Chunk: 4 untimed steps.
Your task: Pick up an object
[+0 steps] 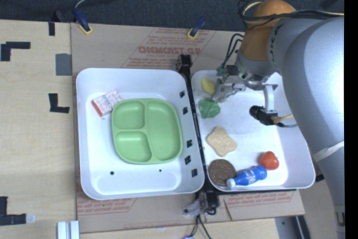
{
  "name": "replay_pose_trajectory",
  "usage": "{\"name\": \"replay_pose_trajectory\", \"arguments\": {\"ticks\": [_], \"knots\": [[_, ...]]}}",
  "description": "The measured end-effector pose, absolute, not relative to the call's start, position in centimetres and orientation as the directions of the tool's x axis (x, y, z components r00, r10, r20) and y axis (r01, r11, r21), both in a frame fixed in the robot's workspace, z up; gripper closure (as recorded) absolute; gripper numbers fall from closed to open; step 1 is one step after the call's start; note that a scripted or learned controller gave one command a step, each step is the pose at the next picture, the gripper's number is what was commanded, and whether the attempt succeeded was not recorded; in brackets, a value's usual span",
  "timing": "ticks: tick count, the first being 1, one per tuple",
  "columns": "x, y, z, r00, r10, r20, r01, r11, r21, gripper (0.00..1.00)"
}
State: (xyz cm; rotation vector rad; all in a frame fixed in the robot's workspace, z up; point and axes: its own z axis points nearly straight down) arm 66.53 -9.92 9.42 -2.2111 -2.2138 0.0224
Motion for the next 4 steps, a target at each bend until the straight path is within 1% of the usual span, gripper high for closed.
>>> {"name": "replay_pose_trajectory", "arguments": {"ticks": [1, 2, 3, 4], "knots": [[66.54, -9.92, 9.42, -0.001, 1.000, -0.002, 1.000, 0.001, -0.018, 0.00], [66.68, -10.29, 8.51, -0.003, 1.000, 0.000, 1.000, 0.003, -0.011, 0.00], [66.73, -10.74, 8.52, -0.004, 1.000, 0.001, 1.000, 0.004, -0.009, 0.00], [66.68, -9.93, 8.51, 0.000, 1.000, -0.004, 1.000, 0.000, -0.008, 0.00]]}}
